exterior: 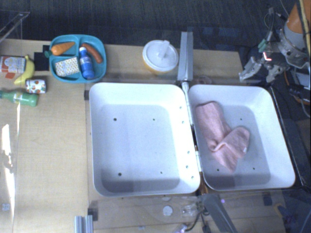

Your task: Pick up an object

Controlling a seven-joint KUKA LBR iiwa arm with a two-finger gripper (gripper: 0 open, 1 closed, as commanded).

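Note:
A crumpled pink cloth (221,135) lies in the right white bin (277,130), stretching from the bin's upper left toward its middle. My gripper (260,73) hangs above the bin's far right corner, just beyond the rim, up and to the right of the cloth and well apart from it. Its fingers (248,72) are spread open and hold nothing. The orange band of the arm (294,14) shows at the top right.
The left white bin (97,130) sits beside the right one, with a metal post (184,57) at their far joint. Behind the bins are a lidded white cup (161,56), a blue divided plate (99,57) of toy food, a banana (26,70), a small can (35,86) and a green bottle (19,97).

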